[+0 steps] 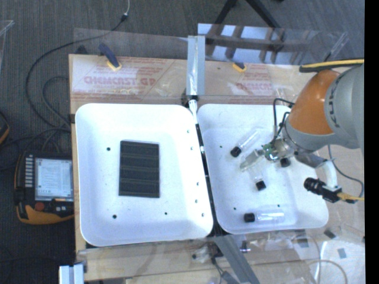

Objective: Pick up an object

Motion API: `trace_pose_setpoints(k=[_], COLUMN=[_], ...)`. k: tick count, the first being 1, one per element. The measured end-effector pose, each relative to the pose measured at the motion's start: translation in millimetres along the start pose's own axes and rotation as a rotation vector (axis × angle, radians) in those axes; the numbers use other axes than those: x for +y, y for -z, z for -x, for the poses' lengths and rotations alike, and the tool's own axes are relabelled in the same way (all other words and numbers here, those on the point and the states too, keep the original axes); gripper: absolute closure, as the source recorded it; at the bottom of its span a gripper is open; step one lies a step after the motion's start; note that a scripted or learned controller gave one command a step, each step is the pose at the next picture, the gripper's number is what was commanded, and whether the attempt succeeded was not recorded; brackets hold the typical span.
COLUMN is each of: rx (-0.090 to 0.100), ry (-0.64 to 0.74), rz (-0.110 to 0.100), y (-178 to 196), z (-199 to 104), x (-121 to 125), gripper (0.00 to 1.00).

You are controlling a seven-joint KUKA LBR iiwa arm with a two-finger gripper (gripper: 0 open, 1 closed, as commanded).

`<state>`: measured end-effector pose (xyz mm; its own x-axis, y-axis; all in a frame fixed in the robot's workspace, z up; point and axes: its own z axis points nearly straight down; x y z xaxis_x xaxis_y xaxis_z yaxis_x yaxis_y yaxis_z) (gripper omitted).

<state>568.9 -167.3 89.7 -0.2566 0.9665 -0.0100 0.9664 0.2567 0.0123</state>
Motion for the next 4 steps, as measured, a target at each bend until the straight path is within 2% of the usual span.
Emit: trace_pose_setpoints(k=[1,2,3,4], rx=[0.001,0.0,0.0,0.001], ry=[0.011,0.032,0.031,0.031], rz=[0.002,-0.003,0.001,0.001], y=[1.4,0.8,9.6,9.6], z=[-13.5,-17.3,-17.1,-17.1], x=[-51.0,-29.4,-27.2,-27.1], gripper=[0.0,0.0,1.0,0.0])
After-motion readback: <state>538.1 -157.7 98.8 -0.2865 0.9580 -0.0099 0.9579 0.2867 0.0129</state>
